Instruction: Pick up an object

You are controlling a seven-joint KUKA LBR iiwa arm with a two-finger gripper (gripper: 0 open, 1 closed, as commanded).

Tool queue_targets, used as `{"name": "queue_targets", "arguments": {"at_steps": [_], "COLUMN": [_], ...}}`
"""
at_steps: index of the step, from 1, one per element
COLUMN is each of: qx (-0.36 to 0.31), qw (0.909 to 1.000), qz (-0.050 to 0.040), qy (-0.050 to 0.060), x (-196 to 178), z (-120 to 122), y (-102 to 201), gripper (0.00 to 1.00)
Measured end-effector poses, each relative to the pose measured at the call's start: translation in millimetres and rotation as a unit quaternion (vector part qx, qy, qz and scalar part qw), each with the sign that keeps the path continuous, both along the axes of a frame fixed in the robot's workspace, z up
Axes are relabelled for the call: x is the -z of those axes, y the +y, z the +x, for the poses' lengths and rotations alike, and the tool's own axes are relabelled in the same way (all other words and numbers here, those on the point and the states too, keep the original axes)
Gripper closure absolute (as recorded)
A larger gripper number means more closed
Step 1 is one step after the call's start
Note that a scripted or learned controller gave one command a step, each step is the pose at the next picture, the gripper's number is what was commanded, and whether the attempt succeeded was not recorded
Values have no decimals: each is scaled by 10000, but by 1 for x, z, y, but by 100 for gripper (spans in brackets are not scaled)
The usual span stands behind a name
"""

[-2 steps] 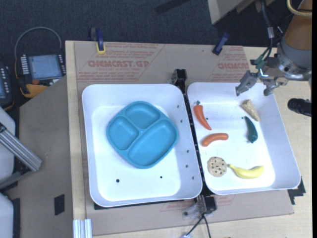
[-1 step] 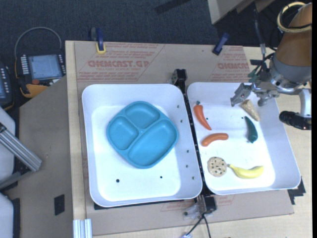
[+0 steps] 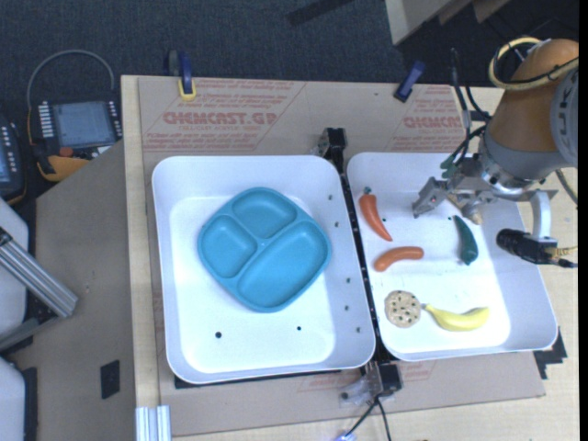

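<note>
The right bin (image 3: 524,333) holds several toy foods. An orange carrot (image 3: 372,215) lies near its left wall, with an orange sausage (image 3: 398,257) below it. A dark green pepper (image 3: 466,240) rests in the middle. A round cookie (image 3: 402,308) and a yellow banana (image 3: 457,317) sit near the front. My gripper (image 3: 452,200) hangs over the bin's back part, just above the green pepper, with its fingers spread and nothing between them.
The left bin (image 3: 175,246) holds a blue divided plate (image 3: 264,247). A black divider strip (image 3: 354,246) runs between the bins. The grey and orange arm (image 3: 533,108) enters from the right, trailing cables.
</note>
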State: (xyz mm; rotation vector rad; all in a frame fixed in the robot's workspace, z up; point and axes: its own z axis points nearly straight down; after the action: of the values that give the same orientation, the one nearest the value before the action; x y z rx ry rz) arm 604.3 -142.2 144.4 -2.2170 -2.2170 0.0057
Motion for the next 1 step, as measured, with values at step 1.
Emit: {"name": "queue_targets", "arguments": {"at_steps": [1], "qx": [1], "qw": [10000], "qz": [-1], "qy": [-2], "x": [54], "z": [-1], "y": [1], "gripper": [0]}}
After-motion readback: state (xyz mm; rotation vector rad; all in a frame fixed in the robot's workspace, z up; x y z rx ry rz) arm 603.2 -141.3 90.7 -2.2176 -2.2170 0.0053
